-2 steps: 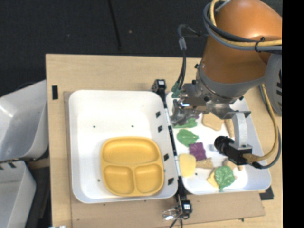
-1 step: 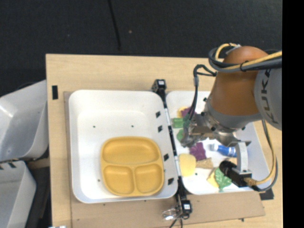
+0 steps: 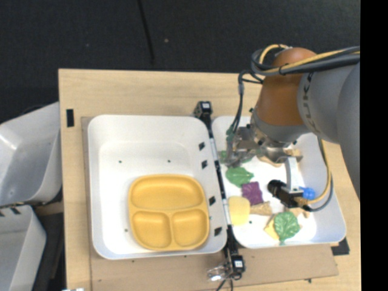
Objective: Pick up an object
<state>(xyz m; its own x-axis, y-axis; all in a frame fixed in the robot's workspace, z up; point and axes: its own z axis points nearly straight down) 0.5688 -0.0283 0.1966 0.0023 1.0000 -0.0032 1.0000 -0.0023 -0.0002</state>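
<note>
You are looking at a robot lab: a plywood bench (image 3: 151, 90) on dark carpet (image 3: 121, 23), two white bins (image 3: 100, 162) clipped side by side, and exposed cables (image 3: 327, 180) on the arm (image 3: 315, 96).

Left bin (image 3: 103, 162): back half bare, open from above; yellow tray (image 3: 168, 211) fills front right corner. Right bin (image 3: 330, 223): arm (image 3: 297, 102) covers back half; green leaf (image 3: 239, 176), purple piece (image 3: 252, 192), yellow block (image 3: 239, 210), second leaf (image 3: 286, 225) crowd front left; front right corner bare.
</note>
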